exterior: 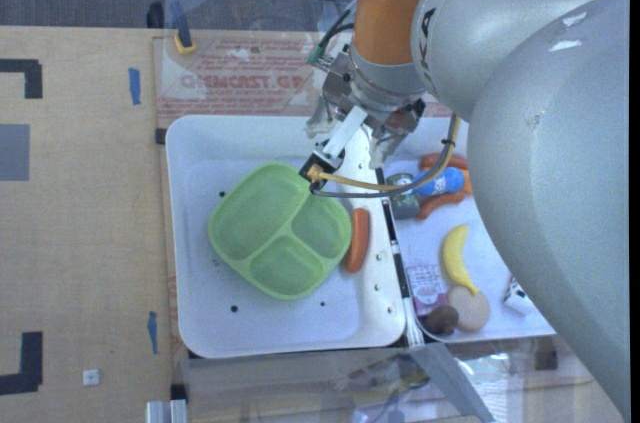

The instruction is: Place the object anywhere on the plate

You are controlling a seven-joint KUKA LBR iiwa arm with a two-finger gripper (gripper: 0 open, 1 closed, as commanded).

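Note:
A light green divided plate point(281, 230) lies in the left white bin point(195, 156), a little right of its middle. An orange, carrot-like stick point(357, 240) lies lengthwise against the plate's right rim, on the bin floor rather than on the plate. My gripper point(386, 149) hangs over the wall between the two bins, above and slightly right of the orange stick and just past the plate's upper right corner. I see nothing held in it.
The right bin point(500, 271) holds a banana point(455, 256), a blue bottle point(441, 182) over an orange thing point(446, 199), a pink-and-white packet point(427, 287), a beige round piece point(470, 308) and a brown lump point(440, 318). The grey arm covers that bin's right part.

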